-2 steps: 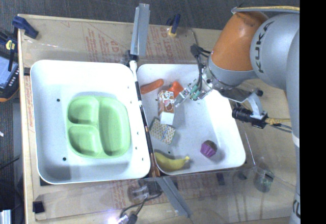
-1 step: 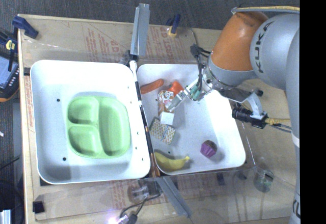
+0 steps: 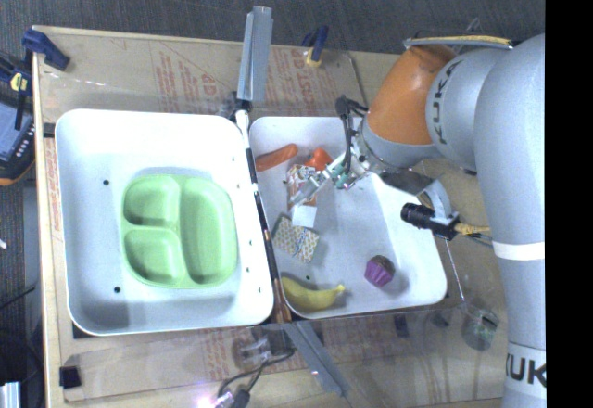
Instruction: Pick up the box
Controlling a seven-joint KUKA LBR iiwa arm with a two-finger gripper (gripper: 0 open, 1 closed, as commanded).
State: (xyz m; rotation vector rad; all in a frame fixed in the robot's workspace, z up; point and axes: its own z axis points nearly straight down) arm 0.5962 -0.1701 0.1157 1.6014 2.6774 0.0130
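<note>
The box [image 3: 296, 240], small, with a criss-cross pattern on top and a white side, lies tilted near the left wall of the right bin [image 3: 417, 253]. My gripper [image 3: 309, 186] hangs low over the bin's upper middle, just above and slightly right of the box. The grey arm with its orange band [image 3: 408, 105] reaches in from the right. I see nothing of the box lifted off the bin floor.
In the right bin lie a red sausage [image 3: 276, 157] and an orange piece [image 3: 320, 159] at the back, a banana [image 3: 313, 293] at the front and a purple cup [image 3: 378, 272] front right. The left bin [image 3: 83, 174] holds a green divided plate [image 3: 181, 230].
</note>
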